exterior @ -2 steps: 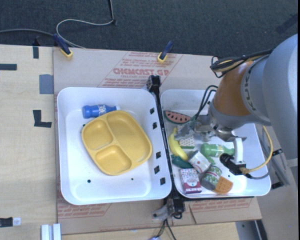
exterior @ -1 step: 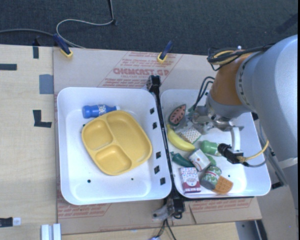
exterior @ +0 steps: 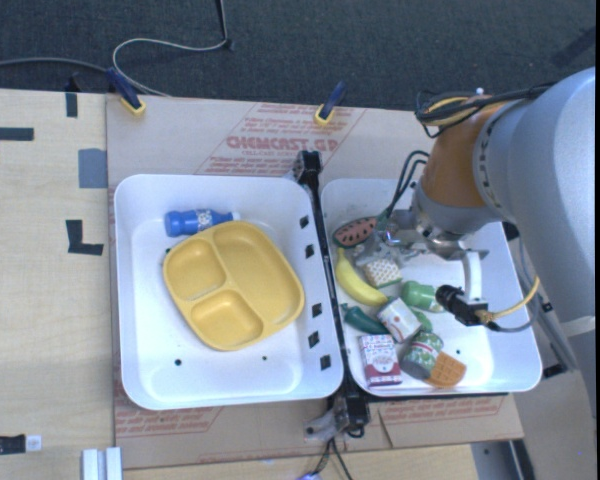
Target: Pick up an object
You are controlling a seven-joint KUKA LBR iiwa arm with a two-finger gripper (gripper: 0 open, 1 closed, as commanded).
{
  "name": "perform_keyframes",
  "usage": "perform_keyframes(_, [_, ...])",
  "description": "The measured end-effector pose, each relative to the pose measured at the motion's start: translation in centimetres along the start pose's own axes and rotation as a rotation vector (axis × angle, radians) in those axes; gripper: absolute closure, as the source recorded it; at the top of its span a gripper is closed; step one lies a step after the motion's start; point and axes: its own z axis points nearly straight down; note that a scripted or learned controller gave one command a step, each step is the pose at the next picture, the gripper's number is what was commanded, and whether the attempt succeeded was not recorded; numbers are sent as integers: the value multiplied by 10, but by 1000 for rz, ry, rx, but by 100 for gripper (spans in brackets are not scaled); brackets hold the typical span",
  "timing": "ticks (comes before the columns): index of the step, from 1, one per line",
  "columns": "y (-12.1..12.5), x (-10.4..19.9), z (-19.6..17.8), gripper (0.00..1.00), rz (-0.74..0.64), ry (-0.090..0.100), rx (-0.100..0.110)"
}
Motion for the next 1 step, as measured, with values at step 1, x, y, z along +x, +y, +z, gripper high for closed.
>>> perform_keyframes(1, [-35,41,-154,100,-2,3,0])
